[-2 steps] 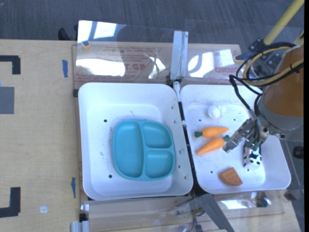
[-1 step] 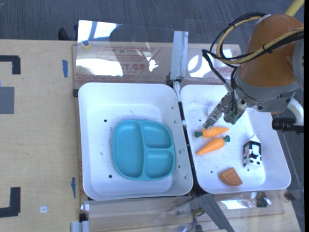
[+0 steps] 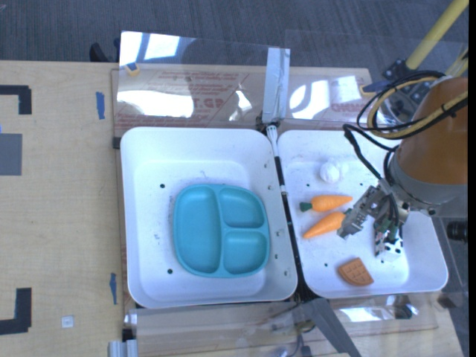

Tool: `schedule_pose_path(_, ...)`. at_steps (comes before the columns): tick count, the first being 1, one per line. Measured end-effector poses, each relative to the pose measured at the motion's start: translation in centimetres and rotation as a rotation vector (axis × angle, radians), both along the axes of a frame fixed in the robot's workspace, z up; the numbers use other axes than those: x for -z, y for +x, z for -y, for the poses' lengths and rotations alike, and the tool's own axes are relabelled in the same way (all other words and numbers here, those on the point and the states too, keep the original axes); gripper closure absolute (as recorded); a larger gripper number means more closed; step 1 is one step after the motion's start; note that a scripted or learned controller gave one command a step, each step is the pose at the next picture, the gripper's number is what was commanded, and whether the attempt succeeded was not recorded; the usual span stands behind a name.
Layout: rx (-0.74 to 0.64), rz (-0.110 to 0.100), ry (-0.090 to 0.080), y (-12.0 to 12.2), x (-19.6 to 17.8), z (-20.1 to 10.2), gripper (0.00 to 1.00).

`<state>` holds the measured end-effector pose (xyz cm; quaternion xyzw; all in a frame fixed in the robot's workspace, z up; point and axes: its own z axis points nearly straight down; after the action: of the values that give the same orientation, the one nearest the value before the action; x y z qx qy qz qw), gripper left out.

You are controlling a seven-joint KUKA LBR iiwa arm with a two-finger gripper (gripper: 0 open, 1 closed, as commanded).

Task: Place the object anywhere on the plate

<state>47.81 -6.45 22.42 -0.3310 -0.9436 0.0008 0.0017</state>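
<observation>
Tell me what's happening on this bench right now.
A grey and orange robot arm reaches into the right bin, with its gripper low beside two toy carrots. A small white object and a tan cracker-like piece also lie in that bin. The blue divided plate sits in the left bin with nothing on it yet. I can't tell whether the gripper has hold of anything.

No readable text anywhere on the bench. The clear panel [image 3: 195, 88] behind the bins carries faint reddish printing, too washed out by glare to make out. The small sticker [image 3: 68, 321] on the bench is too tiny to read.
</observation>
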Motion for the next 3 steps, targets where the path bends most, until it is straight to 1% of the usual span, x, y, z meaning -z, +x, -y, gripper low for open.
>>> schedule_pose_path(1, -0.322, 0.009, 0.001, 5.4, -2.2, -6.6, 1.0)
schedule_pose_path(2, -0.321, 0.014, 0.001, 5.5, -3.2, -6.6, 1.0)
schedule_pose_path(3, -0.332, 0.0, 0.0, 0.0, -0.7, 0.7, 1.0)
